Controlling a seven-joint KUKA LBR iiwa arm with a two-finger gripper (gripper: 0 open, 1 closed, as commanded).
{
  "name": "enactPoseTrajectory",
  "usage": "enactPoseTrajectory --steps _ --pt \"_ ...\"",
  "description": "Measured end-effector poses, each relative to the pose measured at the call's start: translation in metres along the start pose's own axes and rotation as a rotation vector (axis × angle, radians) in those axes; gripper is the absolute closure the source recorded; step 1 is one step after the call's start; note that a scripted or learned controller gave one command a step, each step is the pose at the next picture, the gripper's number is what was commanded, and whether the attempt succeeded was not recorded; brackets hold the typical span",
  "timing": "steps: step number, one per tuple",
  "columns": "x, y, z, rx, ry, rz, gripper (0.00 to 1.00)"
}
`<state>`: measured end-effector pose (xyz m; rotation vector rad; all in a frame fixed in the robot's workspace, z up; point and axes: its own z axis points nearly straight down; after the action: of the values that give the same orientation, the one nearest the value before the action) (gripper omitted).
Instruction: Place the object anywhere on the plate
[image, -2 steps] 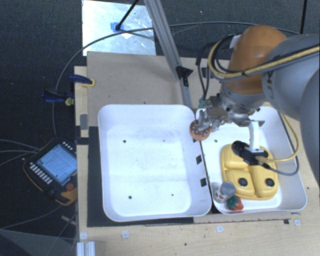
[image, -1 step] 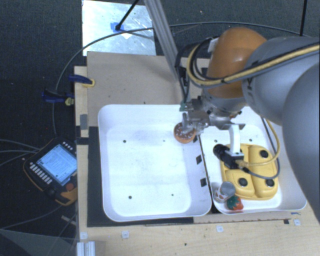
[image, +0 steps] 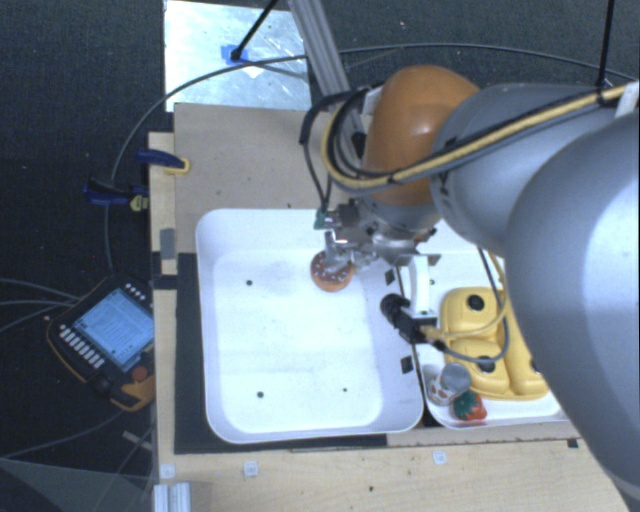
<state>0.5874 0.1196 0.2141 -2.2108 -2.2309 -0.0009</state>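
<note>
Two shallow white plastic bins (image: 300, 400) lie beneath the gripper (image: 338, 250). Just under its tip sits a small round brown object (image: 331, 272), grasp state I cannot tell. Beyond, rightward, a yellow plate (image: 480, 340) awaits; transfer seems ahead.

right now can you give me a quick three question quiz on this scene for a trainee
1. True or false: the small brown object lies in the left bin.
2. Which bin holds the yellow object? A left, B right.
3. Fill in: the gripper sits just above the ____ object.

Key: 1 true. 2 B, the right bin. 3 brown.
</note>
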Motion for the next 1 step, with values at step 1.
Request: enactPoseTrajectory --steps 1 --pt "-0.0004 -0.004 -0.0051 0.0 0.0 0.003 1.0"
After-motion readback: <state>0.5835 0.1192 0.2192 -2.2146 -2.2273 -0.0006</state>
